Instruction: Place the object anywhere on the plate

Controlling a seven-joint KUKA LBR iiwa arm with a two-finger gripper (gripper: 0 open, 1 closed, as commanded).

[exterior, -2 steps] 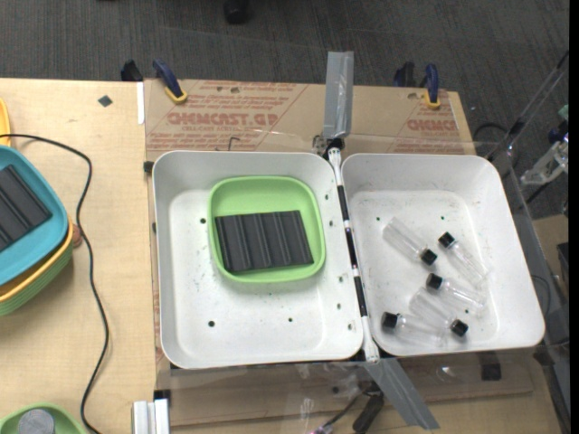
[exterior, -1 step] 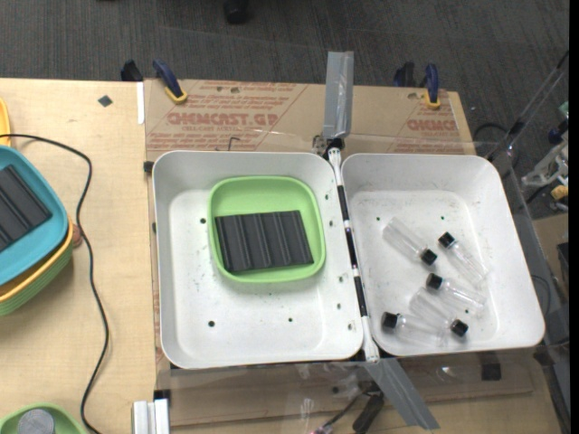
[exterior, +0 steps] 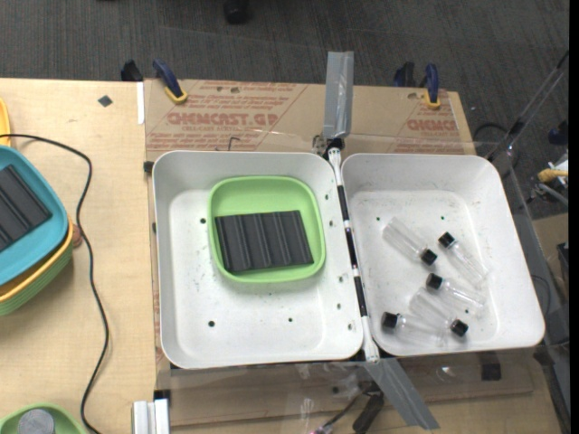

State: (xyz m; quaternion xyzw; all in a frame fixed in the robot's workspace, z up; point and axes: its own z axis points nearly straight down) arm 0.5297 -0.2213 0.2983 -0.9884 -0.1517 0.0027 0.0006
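Gripper state cannot be told, nor its relation to the clear plastic tubes with black caps point(exterior: 434, 283), scattered near the right white bin's point(exterior: 389, 183) near-right corner, apart from the green square plate point(exterior: 262, 188) in the left white bin point(exterior: 253, 328).

White bins point(exterior: 181, 333): two, side by side. Green plate point(exterior: 264, 195): one, in left bin, with one dark ribbed mat point(exterior: 262, 240) on it. Clear black-capped vials point(exterior: 412, 244): about five, in right bin. Blue clamps point(exterior: 168, 80): two.
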